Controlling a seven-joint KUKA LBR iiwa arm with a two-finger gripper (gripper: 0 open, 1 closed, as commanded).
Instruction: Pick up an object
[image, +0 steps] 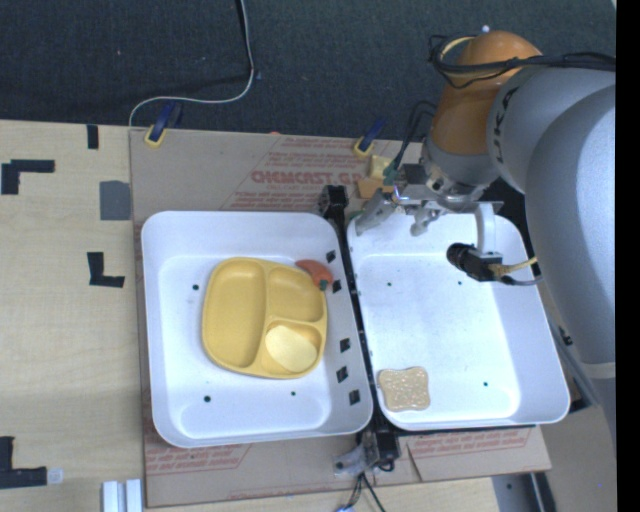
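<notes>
The table (60, 300) runs pale and wood-toned across the view, with a sheet of brown cardboard (290, 170) laid over it beneath two shallow white bins. The grey arm (570, 200) comes in from the right, its orange band (480, 90) sitting above the far edge of the right bin (450, 320). The hand (415, 215) hangs over that bin's far left corner, close to the divider between the bins; whether it is released or clenched cannot be told from this angle, and nothing is seen between its parts.

The left bin (170, 330) holds a yellow divided plate (265, 317), a rounded oblong whose long axis runs roughly from the bin's left wall toward the divider, tilted a little toward the near right. It lies flat near the middle of the bin, with bare white floor along the left wall and the near wall. A pale yellow disc (290, 347) rests in the plate's near right compartment. A small orange-red piece (316, 270) lies just beside the plate's far right rim, close to the divider, its length pointing along the far wall.

In the right bin, a tan textured piece (404, 389), roughly square, lies flat at the near left corner, near the divider and the near wall. The rest of that bin's floor is bare white between this piece and the hand, which are well apart.
</notes>
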